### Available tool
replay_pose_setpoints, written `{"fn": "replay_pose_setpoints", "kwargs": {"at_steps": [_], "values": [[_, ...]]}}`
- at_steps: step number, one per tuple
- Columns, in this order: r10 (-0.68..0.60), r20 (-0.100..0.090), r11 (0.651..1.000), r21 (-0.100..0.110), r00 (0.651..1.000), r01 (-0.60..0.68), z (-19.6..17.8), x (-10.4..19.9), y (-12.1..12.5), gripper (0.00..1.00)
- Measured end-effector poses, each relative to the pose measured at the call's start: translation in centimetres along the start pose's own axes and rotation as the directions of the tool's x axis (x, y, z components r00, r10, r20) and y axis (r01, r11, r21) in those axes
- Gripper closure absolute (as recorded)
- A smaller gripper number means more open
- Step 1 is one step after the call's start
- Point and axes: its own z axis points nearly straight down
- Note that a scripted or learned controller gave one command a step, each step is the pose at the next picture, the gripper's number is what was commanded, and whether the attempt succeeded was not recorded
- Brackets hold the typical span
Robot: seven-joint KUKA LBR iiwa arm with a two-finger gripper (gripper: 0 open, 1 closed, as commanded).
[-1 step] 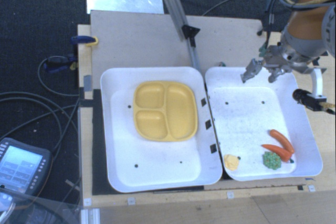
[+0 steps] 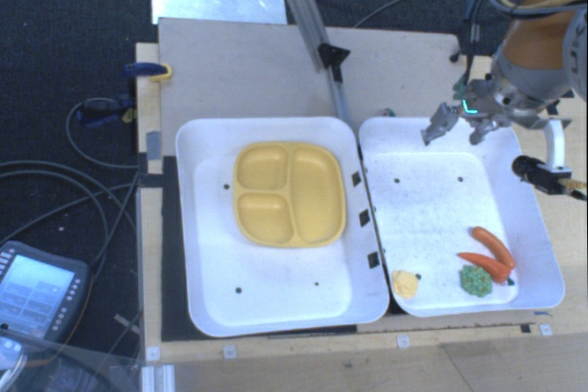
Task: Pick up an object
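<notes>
Spread apart and holding nothing, the gripper (image 2: 459,126) hangs over the right bin (image 2: 432,289) at its twelve o'clock rim, well apart from the two orange carrots (image 2: 490,254), green broccoli (image 2: 475,281) and yellow piece (image 2: 404,284) at five o'clock.

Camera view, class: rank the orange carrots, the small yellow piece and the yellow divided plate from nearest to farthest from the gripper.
Measured from the gripper over the right bin's far edge:
1. Orange carrots, right bin, near-right corner.
2. and 3. Small yellow piece, at the right bin's near-left corner, and yellow divided plate, in the left bin: too close to call.
</notes>
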Motion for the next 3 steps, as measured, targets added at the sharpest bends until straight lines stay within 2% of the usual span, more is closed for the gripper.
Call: {"fn": "replay_pose_setpoints", "kwargs": {"at_steps": [3], "values": [[0.002, 0.001, 1.0, 0.005, 1.0, -0.002, 13.9, 0.4, 0.9, 0.0]]}}
